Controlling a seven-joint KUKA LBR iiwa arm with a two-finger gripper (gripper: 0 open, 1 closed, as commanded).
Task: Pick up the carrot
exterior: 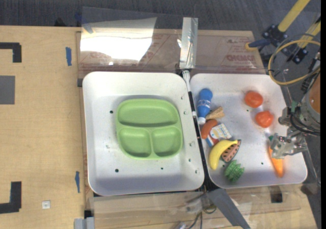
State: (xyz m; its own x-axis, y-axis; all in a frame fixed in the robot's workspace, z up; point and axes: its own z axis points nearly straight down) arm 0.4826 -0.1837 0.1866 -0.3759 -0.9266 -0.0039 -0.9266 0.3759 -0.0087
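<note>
Over at the lower right of the frame, the arm's two-finger metal gripper (pixel 281 147) sits low inside the right-hand shallow white bin (pixel 298 178), right on top of the small orange plastic carrot (pixel 277 163). The carrot lies near that bin's lower right corner, its pointed end towards the bottom edge, and its upper end is covered by the gripper. From where I stand I cannot tell how far apart the gripper's two sides are, nor whether the carrot is actually caught between them.

Up from the carrot in the same bin sit two round orange-red plastic tomatoes (pixel 259 109), one just above the other, close but apart. Along the bin's left side there is a jumble: a blue and white plastic bottle (pixel 204 101) uppermost, a small tan wedge-shaped piece (pixel 215 113) below it, a white printed packet (pixel 220 131), then a yellow plastic banana (pixel 220 152) curving down, with a knobbly green plastic toy (pixel 234 171) just beside its lower end.

Filling the middle of the frame, the left-hand white bin (pixel 97 136) holds a lime-green plastic plate with three compartments (pixel 150 127), lying flat. To the far left runs the bare tan wooden bench top (pixel 38 121), and at the upper right a loop of yellow cable (pixel 285 65) hangs beside the arm.
</note>
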